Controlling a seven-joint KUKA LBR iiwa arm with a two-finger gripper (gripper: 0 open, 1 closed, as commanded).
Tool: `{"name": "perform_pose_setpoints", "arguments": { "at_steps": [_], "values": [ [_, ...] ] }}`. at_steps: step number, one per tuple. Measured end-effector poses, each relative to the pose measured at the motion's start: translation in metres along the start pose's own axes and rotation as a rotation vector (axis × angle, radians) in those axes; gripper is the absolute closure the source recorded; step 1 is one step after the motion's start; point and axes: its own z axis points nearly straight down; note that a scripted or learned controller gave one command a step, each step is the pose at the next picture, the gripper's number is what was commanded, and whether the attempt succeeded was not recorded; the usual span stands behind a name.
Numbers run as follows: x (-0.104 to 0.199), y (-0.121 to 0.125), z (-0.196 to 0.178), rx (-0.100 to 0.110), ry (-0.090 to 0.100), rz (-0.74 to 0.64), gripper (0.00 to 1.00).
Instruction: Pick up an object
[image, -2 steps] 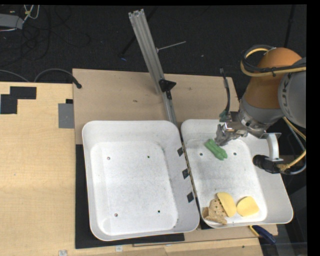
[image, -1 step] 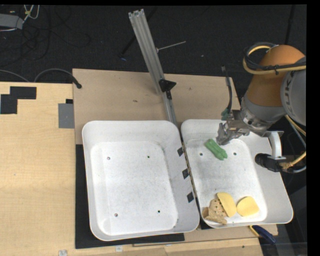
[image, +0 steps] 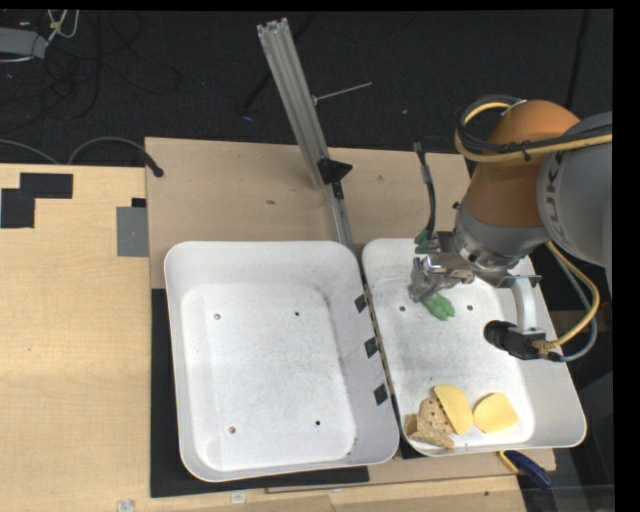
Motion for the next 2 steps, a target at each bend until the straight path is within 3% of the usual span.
{"name": "perform_pose_setpoints", "arguments": {
  "at_steps": [1, 2],
  "values": [
    [0.048, -0.012, 0.002, 0.000, 0.001, -0.001, 1.00],
    [0.100, -0.015, -0.020, -0.004, -0.001, -0.001, 1.00]
  ]
}}
